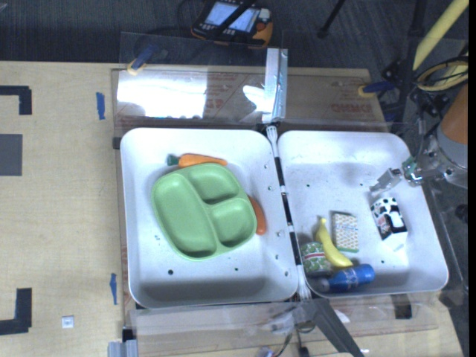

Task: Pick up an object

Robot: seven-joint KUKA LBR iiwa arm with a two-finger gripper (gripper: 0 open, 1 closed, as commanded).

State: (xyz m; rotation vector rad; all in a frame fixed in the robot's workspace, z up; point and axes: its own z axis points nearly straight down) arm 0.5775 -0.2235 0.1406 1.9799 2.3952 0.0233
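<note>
The left bin (pixel 141 199) holds a green divided plate (pixel 203 210) with an orange carrot (pixel 201 159) at its far edge. The right bin (pixel 327 155) holds a banana (pixel 332 247), a patterned sponge (pixel 345 231), a blue bottle (pixel 349 277) and a black-and-white box (pixel 388 219); no lettering is legible. The end effector (pixel 388 178) hangs above the box; its state cannot be determined.

Bright, even overhead light, slightly soft focus.
Strong white glare on the clear panel (pixel 195 95) behind the bins; shadows faint.
</note>
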